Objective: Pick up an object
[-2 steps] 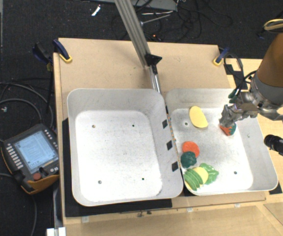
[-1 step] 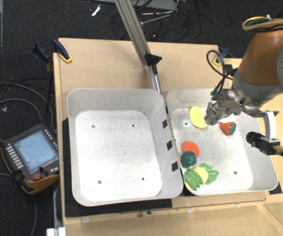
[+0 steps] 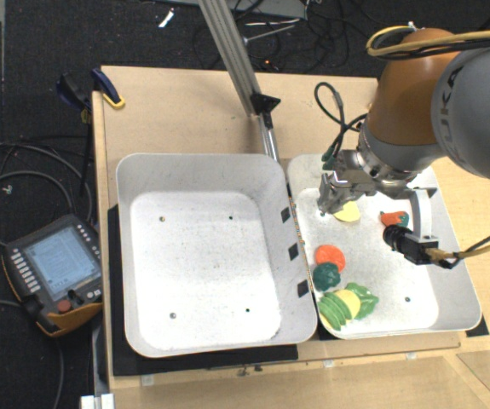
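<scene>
Tan wooden bench (image 3: 185, 113) bears two speckled white bins (image 3: 198, 254); the gripper (image 3: 334, 201), fingers narrowly parted, hangs over a pale yellow lump (image 3: 348, 215).

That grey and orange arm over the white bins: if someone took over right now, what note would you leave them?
Gripper: low in the right bin, beside a pale yellow object; finger state unclear, no hold confirmed.
Things: orange ball, dark green object and a yellow-green toy near the bin's left wall; a small red-orange piece farther right.
Left bin: no objects seen.
Done: nothing visibly lifted.
Left: grasp and lift one object.
</scene>
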